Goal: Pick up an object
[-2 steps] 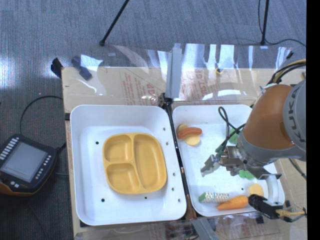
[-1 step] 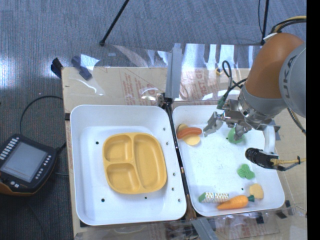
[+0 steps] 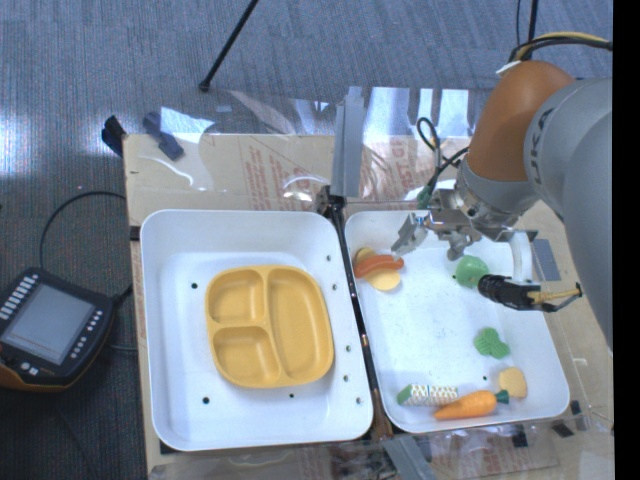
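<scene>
My gripper [image 3: 434,238] hangs over the back of the right bin [image 3: 440,318], open, with nothing between its fingers. Just to its left lie a red-orange toy food piece [image 3: 379,264] and a yellow piece [image 3: 386,281]. A green round piece [image 3: 470,268] sits just to its right, close to one finger. Nearer the front are a green broccoli piece [image 3: 490,343], a yellow wedge [image 3: 512,381], a carrot [image 3: 465,405] and a corn cob [image 3: 432,395].
The left bin [image 3: 180,248] holds a yellow divided plate [image 3: 269,325]. A ridge where the two bins meet [image 3: 352,308] separates them. A black cable end [image 3: 510,290] hangs by the arm over the right bin. A teach pendant [image 3: 45,325] lies off the bench at the left.
</scene>
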`<state>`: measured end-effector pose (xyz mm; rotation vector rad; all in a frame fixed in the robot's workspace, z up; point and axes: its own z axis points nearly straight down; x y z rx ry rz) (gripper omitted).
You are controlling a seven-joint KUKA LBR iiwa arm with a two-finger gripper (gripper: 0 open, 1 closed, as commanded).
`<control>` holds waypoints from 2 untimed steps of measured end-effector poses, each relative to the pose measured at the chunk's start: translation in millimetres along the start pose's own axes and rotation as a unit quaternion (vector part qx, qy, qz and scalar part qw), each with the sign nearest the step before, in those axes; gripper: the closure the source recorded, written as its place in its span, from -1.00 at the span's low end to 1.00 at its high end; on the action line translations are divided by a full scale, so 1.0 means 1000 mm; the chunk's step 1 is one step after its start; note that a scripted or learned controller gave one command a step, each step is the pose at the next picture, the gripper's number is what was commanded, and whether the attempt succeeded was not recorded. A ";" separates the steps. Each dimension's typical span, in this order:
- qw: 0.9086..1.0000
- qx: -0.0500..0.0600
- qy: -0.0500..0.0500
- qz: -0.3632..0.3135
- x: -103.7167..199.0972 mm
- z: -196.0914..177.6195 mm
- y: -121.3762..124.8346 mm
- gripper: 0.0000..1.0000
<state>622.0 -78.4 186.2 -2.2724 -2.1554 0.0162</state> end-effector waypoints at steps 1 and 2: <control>0.991 -0.003 0.000 -0.132 -0.002 0.103 0.023 -1.00; 0.991 0.000 0.001 -0.135 0.000 0.097 0.023 1.00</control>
